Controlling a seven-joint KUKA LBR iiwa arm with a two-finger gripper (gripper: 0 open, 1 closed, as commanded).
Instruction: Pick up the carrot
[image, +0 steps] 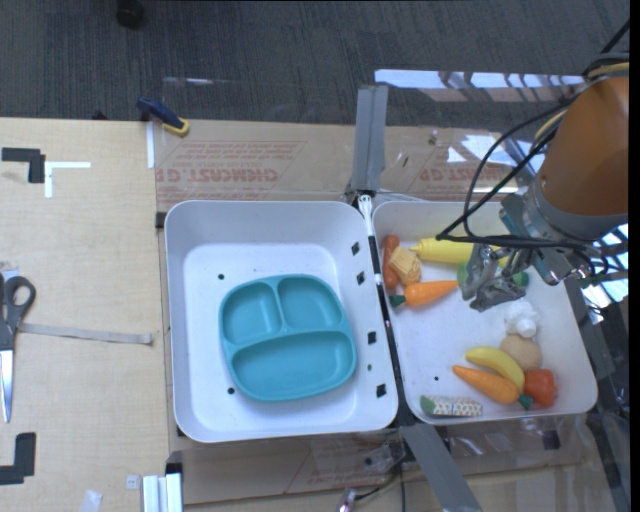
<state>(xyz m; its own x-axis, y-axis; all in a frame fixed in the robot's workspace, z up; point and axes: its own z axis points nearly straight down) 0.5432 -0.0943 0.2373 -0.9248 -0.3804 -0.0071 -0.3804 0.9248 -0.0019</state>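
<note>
Carrot: we are seeing the carrot (432, 292) lying on the floor of the right bin (570, 330), in its upper left part, with its green end toward the wall shared with the left bin (185, 320) and its tip pointing at the gripper

Neighbours: a yellow block-like toy (404, 265) is sitting just above the carrot's green end, and a yellow corn-like piece (447, 251) is lying just above its tip; both are close enough to be nudged

Lookalike: we are noting a second orange, tapered piece (485, 383) lower in the same bin, touching a banana (497, 363); we are judging the upper one to be the easier target, since it is lying apart from the cluster

Gripper: the gripper (492, 283) is hanging over the right bin just to the right of the carrot's tip; nothing is showing between its jaws, and we cannot tell whether they are apart or together

Step in hand: we are judging this to be the approach, with no grasp made yet

Doing it well: we are advising a short shift leftward so the jaws are straddling the carrot's thick middle, closing across its narrow width

Risk: the tapered body may be slipping out if pinched near the tip

Elsewhere: a blue divided plate (288, 338) is lying in the left bin, well apart from the work
</note>
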